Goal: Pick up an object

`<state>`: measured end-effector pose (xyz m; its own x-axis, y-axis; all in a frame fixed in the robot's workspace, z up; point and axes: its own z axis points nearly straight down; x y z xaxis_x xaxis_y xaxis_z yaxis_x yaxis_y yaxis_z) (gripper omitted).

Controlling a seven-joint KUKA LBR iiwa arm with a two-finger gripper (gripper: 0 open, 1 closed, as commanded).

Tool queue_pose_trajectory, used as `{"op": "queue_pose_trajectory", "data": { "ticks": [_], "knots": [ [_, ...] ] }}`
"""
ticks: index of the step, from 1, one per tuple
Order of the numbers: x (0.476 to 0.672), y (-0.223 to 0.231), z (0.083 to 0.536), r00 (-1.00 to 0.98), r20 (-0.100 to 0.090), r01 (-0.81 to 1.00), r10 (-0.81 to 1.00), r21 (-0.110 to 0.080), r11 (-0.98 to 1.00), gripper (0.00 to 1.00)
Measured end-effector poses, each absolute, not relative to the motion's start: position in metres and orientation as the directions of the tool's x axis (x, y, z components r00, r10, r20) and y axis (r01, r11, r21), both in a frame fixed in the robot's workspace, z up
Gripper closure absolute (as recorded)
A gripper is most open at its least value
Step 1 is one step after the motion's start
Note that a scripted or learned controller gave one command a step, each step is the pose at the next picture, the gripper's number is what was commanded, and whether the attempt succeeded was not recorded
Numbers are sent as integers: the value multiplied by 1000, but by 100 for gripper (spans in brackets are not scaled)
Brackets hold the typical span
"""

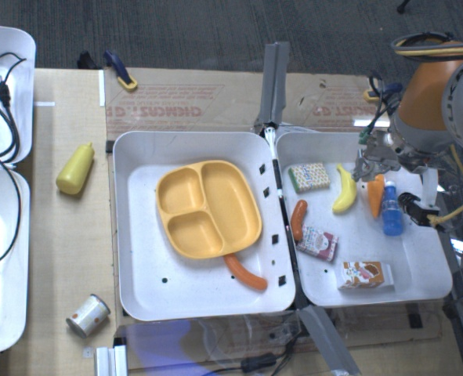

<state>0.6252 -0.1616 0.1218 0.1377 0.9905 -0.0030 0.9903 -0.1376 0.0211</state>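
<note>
- In the right bin point(439, 280), near its far right corner, we see the gripper point(370, 167) hanging low over the objects; whether it is apart or together we cannot tell, because the wrist covers it.
- Just below the gripper lies an orange carrot-like piece point(375, 196), with its long axis running away from the camera toward us. Touching it on the right side is a blue bottle point(392, 215), lying in the same direction.
- Just to the left of the gripper lies the yellow banana point(344, 189), long axis also near to far, slightly curved.
- We judge the carrot-like piece is the nearest candidate, almost directly under the tool, so the coming move needs mostly a short descent.
- Farther left are a speckled box point(309, 176), a small sausage point(297, 219), a pink packet point(318, 244) and a brown carton point(364, 276); their labels are too small to read.
- On the cardboard point(192, 104) behind the bins there is red printing, upside down, which we cannot read with certainty.
</note>
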Motion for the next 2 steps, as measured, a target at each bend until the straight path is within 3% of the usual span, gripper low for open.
{"op": "queue_pose_trajectory", "data": {
  "ticks": [1,2],
  "knots": [
    [625,-162,122,138,-3,990,990,21,-138,0],
    [632,-149,99,61,-2,998,998,9,-61,0]
  ]
}}
